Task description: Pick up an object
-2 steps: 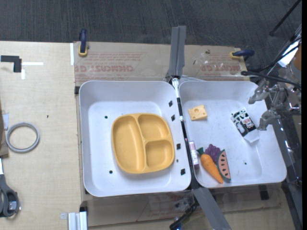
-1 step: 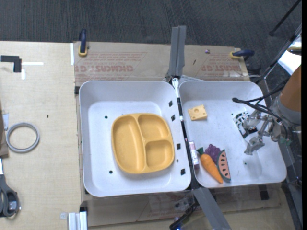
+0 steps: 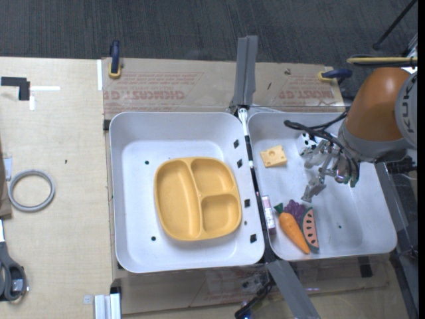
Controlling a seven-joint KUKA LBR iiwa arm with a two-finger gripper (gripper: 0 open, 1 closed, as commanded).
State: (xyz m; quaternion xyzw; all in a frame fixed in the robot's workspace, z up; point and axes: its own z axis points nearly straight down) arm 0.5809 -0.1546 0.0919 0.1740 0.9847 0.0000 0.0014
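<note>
We find the gripper [image 3: 317,181] poised over the right bin [image 3: 362,234] for access; finger state indeterminable

- Left shallow white bin [image 3: 126,198]: yellow three-compartment plastic plate [image 3: 197,197] takes the centre; bare floor remains as a ring along all four walls, widest at the far-left corner.
- Right shallow white bin [image 3: 372,234]: grey arm with orange band [image 3: 378,115] and its two-finger gripper [image 3: 317,185] hang over the far-right part, blocking entry there.
- Yellow cheese wedge with holes [image 3: 273,156] sits far-left, with open floor around it.
- Orange toy carrot [image 3: 293,232], watermelon slice [image 3: 309,227] and purple grape bunch [image 3: 295,211] crowd the near-left corner, touching or nearly so.
- Near-right floor of the right bin is bare.
- Grey divider bar [image 3: 246,72] stands between the bins at the far edge.
</note>
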